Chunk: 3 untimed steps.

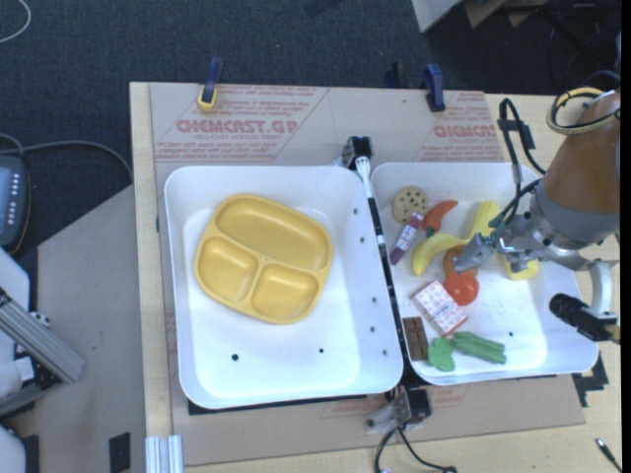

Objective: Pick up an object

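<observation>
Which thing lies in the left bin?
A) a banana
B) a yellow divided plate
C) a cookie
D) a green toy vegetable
B: the yellow divided plate lies alone in the left bin, while the banana, cookie and green toy vegetable lie in the right bin.

The grey arm is reaching in from the right, its gripper hanging low, wrist angled leftward.

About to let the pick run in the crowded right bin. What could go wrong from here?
1. The gripper is low among packed toys: the tomato, banana and carrot touch or nearly touch, so it may nudge neighbours or grab two.
2. The round tomato could roll away.
</observation>
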Motion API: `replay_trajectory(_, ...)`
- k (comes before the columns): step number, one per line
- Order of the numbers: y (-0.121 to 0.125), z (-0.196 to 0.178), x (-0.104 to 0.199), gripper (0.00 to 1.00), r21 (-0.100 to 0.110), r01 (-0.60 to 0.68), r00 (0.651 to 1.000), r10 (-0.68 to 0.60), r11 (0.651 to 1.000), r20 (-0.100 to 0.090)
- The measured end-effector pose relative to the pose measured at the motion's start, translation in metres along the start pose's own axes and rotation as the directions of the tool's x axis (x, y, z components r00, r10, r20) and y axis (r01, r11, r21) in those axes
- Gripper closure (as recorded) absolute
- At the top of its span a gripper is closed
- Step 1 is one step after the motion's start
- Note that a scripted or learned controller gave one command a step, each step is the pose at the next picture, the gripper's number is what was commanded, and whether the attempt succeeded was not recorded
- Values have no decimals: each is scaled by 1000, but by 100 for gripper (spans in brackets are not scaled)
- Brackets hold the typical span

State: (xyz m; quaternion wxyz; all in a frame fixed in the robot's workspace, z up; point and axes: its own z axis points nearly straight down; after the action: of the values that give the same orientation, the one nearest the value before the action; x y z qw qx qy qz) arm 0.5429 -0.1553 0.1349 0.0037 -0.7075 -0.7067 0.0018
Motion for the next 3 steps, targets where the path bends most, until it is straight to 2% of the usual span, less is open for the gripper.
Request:
replay_trajectory(1,-1,53,1,0,-2,1,1000,-1,1000,0)
replay_trajectory(2,1,39,0,100,-9,0,1000,0,1000,3)
replay_trajectory(3,5,-24,-1,100,-13,2,1000,-2,1000,5)
